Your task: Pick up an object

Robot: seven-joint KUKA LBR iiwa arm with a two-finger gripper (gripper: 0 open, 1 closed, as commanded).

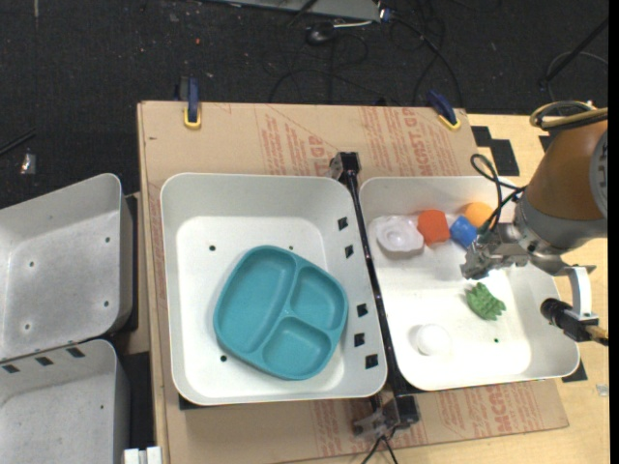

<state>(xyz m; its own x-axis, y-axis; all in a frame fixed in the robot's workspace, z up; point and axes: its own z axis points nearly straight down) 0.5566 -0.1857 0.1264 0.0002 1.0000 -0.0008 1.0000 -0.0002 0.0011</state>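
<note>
Nearest the camera, at six o'clock in the right bin [551, 365], lies a small white round piece [429, 337]. At three o'clock in that bin, the gripper [478, 263] hangs just above the bin floor; whether its jaws are spread or pressed together I cannot tell. Just below it, toward five o'clock, sits a green leafy toy [485, 302], apparently the likeliest target. Toward twelve o'clock cluster a white cup [397, 234], an orange block [433, 225], a blue piece [463, 231] and an orange ball [477, 211]. The left bin [184, 220] holds a teal divided plate [280, 311]. This looks like the approach step; next, the arm must centre over one object and descend.
</note>
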